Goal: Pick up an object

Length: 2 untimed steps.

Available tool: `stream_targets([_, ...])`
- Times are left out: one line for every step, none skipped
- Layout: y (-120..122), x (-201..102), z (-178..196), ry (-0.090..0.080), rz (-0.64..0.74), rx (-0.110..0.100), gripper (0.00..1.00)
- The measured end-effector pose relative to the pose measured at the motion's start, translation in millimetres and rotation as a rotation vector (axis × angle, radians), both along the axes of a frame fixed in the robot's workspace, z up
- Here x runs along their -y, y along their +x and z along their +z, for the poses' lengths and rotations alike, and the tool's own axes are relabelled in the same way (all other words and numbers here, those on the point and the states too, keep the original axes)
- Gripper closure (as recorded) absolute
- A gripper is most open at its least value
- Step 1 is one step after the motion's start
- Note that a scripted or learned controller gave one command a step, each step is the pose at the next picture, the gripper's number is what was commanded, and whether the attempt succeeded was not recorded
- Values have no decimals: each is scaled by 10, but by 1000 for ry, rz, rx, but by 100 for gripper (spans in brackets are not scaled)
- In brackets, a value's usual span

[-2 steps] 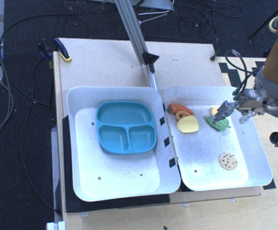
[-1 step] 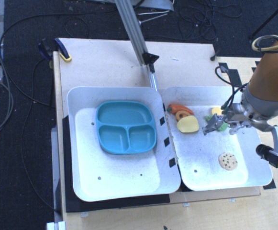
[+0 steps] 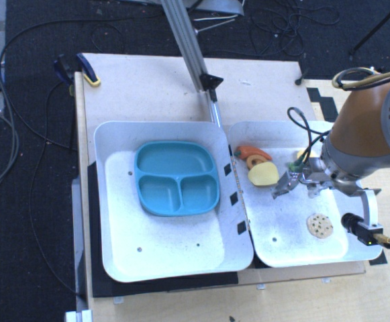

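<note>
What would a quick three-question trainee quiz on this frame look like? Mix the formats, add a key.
1. True or false: the blue divided tray sits in the right bin.
2. Which item lies nearest the gripper? A) cookie B) yellow potato-like piece C) blue divided tray
3. Fill in: the orange carrot-like piece lies in the ___ bin.

Key:
1. False; it sits in the left bin.
2. B
3. right
</note>
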<state>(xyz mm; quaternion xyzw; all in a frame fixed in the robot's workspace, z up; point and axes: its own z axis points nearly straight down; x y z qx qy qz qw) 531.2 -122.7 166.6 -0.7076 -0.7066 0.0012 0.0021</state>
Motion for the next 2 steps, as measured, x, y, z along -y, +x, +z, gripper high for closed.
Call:
stream_targets([-55, -59, -458, 0, 1, 1, 0])
stream_targets([-44, -54, -334, -1, -1, 4, 100])
